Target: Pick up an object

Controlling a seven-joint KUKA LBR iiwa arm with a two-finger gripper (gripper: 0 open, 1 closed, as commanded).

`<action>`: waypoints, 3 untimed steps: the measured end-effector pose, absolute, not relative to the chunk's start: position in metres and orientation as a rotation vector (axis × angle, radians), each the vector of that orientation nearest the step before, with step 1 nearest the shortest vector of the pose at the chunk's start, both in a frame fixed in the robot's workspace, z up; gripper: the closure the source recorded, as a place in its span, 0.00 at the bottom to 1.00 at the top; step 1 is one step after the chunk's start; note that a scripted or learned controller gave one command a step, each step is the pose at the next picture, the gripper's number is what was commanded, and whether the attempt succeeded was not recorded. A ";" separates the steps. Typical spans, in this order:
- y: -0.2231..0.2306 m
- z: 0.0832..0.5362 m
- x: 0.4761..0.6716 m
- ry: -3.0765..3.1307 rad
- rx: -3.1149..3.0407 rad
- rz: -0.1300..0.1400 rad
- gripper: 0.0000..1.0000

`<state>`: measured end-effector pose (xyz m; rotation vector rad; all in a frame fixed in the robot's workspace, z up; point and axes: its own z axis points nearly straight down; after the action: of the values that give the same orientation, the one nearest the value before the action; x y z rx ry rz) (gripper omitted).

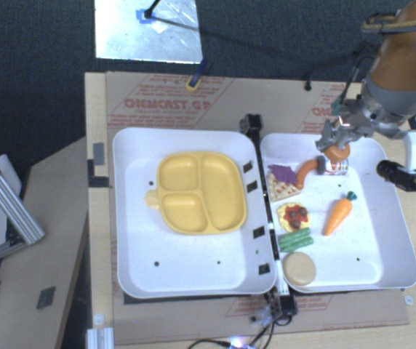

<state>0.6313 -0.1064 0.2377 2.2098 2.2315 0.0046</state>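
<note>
We note the two-finger gripper (337, 138) low over the far edge of the right shallow white plastic bin (393, 231), near that bin's far middle. Directly under its tip sits a small rounded orange piece (337, 152), pressed against the metal; whether it is clamped or merely touched, we cannot tell.

Just beneath that piece stands a small white-and-red block, perhaps a toy carton (336, 167). Touching it on the divider side lies a reddish-orange toy sausage (307, 171), smooth, its long axis slanting from the far edge toward the divider. We judge these the nearest candidates: they lie almost straight below the tip, so a short descent would serve.

Further toward the near edge:
- glossy orange plastic carrot with green top (338, 216), long axis tilted, tip toward the near edge, lying free in the bin's middle
- purple ridged piece (284, 173) atop a tan waffle-patterned piece (284, 188), by the divider
- round yellow pizza-like disc with red spots (293, 214)
- green bean-like sticks (295, 239)
- smooth tan round disc (300, 268) at the near divider corner

The left white bin (132, 253) carries a yellow three-compartment plastic plate (197, 193).
</note>
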 end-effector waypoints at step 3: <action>0.033 0.220 0.608 2.231 2.212 0.002 1.00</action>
<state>0.6076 0.0335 0.2196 2.2123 2.2309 0.0022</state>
